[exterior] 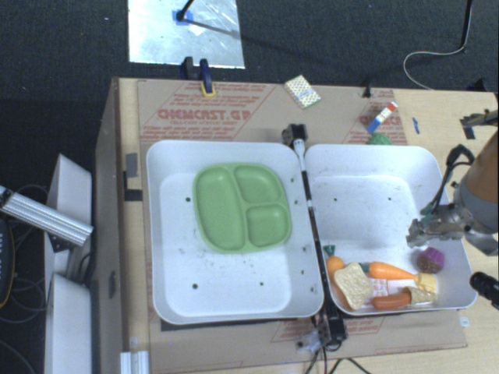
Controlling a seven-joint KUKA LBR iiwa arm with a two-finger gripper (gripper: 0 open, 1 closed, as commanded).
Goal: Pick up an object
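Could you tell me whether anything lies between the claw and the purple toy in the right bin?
Nothing visible does. The claw hangs at the right bin's right side, directly above the purple toy, with bare bin floor between them. The toy carrot and toy bread slice lie further left, off that path.

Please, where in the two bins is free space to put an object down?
Free: right bin floor between the divider and the gripper; left bin's front strip below the green tray. Crowded: right bin's front edge, with toy food.
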